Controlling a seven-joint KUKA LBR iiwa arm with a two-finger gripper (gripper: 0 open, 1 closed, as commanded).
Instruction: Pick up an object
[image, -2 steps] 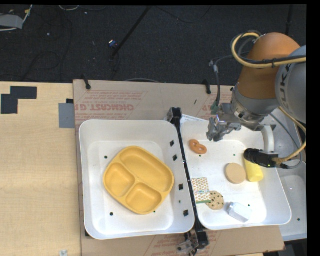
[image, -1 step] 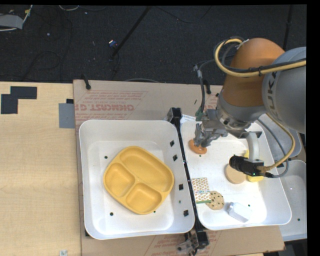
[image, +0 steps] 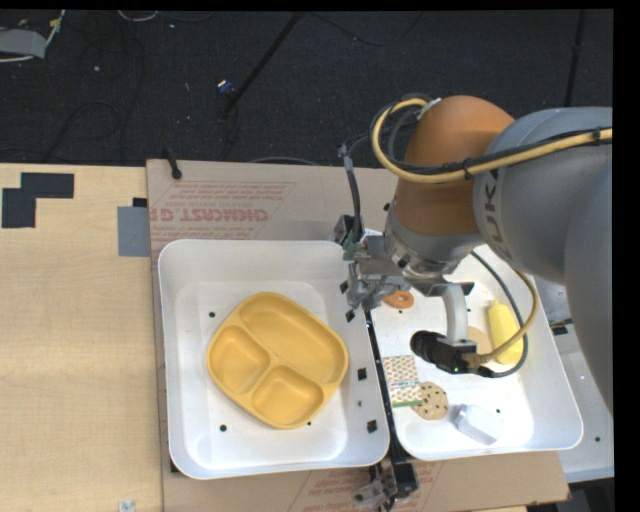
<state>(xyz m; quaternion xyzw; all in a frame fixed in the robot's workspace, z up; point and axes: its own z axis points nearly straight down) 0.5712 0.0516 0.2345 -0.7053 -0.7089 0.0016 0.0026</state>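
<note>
My gripper (image: 372, 283) hangs low over the near-left corner of the right bin (image: 560, 420), close to the wall between the two bins. A small orange ring (image: 401, 298) lies just to the right of the gripper. Further right in the same bin lies a yellow banana-shaped thing (image: 501, 328). Toward the front are a patterned card (image: 402, 372), a round speckled cookie (image: 432, 401) and a small pale grey block (image: 472, 423). The arm hides the back part of this bin.
The left bin (image: 185, 300) holds a yellow divided plate (image: 276, 358) near its middle. A black rail (image: 378, 385) runs between the bins. Brown cardboard (image: 230, 205) lies behind the bins, and the wooden bench (image: 70, 350) extends to the left.
</note>
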